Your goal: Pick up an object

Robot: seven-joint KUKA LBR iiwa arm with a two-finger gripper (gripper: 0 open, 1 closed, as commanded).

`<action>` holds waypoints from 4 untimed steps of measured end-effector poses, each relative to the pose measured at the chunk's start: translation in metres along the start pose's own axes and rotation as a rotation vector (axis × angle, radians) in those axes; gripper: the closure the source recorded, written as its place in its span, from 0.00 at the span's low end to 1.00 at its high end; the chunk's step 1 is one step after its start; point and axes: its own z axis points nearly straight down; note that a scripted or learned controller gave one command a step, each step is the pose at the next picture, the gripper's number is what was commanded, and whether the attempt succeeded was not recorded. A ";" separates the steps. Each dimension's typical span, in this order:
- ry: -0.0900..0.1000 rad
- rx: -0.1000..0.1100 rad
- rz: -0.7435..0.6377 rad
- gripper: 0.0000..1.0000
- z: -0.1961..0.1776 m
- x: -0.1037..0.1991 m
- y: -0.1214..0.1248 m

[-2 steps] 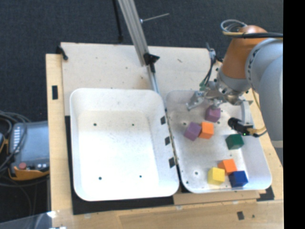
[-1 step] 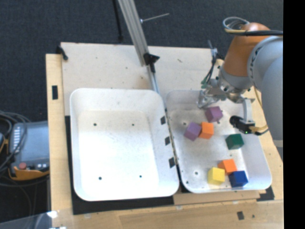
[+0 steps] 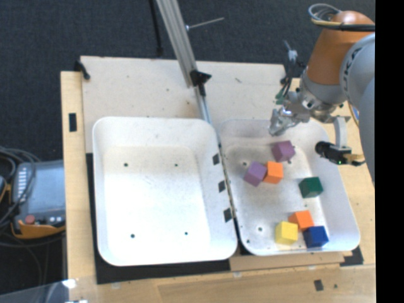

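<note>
The right bin [image 3: 334, 188] holds several small blocks. A purple block [image 3: 283, 150] lies near the back, with a second purple block [image 3: 255, 173] and an orange block [image 3: 274, 172] touching each other just in front of it. A dark green block [image 3: 310, 187] sits toward the right wall. At the front right corner are an orange block [image 3: 303, 219], a yellow block [image 3: 286, 232] and a blue block [image 3: 316, 236]. My gripper [image 3: 278, 126] hangs over the bin's back edge, just behind the rear purple block, with nothing seen between its fingers.
The left bin [image 3: 158, 188] lies beside the right one, with small black clips along the shared wall. A slanted aluminium pole [image 3: 180, 36] rises from the bench behind the bins. A black fitting [image 3: 331, 151] juts over the right bin's right rim.
</note>
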 end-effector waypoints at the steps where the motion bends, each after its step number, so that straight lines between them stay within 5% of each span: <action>1: 0.000 -0.001 -0.002 1.00 -0.045 -0.003 0.001; 2: 0.000 -0.001 -0.004 1.00 -0.079 -0.004 0.002; 4: 0.002 0.007 -0.009 1.00 -0.091 0.105 -0.005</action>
